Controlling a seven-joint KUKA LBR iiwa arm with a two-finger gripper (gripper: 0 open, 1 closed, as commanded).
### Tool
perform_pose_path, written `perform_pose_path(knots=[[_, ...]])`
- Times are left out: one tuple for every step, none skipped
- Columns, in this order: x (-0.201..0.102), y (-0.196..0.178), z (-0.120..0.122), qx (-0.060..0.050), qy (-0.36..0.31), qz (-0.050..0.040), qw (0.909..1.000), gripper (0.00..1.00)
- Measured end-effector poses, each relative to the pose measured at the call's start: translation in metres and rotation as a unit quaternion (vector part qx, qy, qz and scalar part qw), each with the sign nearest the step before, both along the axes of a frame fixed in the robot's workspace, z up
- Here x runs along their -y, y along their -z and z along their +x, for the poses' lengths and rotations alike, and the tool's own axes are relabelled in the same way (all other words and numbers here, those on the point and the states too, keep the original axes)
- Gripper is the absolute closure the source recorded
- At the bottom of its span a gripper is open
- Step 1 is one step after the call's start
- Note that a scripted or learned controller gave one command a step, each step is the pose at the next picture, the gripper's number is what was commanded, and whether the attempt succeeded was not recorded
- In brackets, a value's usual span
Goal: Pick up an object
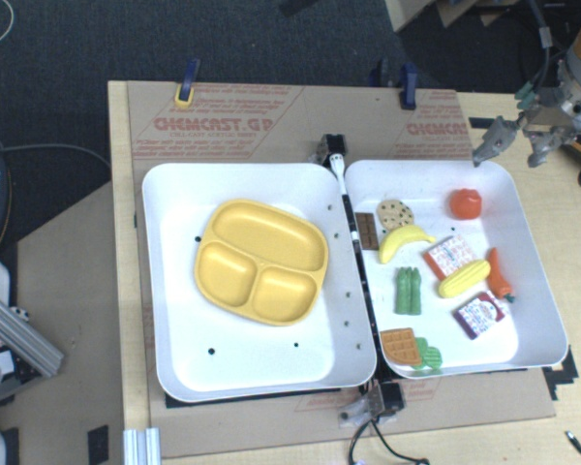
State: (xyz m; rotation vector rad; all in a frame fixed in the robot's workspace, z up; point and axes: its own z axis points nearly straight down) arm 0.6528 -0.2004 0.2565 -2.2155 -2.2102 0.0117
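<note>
Spread well apart and closed on nothing, the two fingers (494, 143) of the gripper (518, 146) hang beyond the far right corner of the right bin (547, 303), over the bench edge and not over any toy. Nearest to them, just inward and toward the camera, is the red tomato (466, 203), a round thing with no long axis to line up with. Further on from the fingers, toward the bin's middle, come the yellow banana (404, 240), curved and lying roughly across the bin, with the cookie (394, 212) touching its far side and the corn cob (464, 279) lying at a slant between two small snack packets (449, 256). The carrot (500, 273) lies along the right wall, its length running from far to near. Farthest from the fingers on this side are the green beans (408, 291), the waffle (399, 345) and the broccoli (430, 356) at the near edge. Well apart, across the divide, the left bin (174, 347) bears the yellow divided plate (260, 262). Judged from this, the tomato is the easiest reach: a short travel inward and then down, with clear floor around it for both fingers.
</note>
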Motion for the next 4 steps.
perform_pose_path(knots=[[-0.001,-0.009,0.002,0.007,-0.001,-0.0017,1.0,0.0],[-0.004,0.049,0.011,0.004,-0.002,-0.0007,1.0,0.0],[-0.009,0.112,0.015,0.004,-0.003,-0.0008,1.0,0.0],[-0.011,0.158,0.021,0.005,-0.002,-0.001,1.0,0.0]])
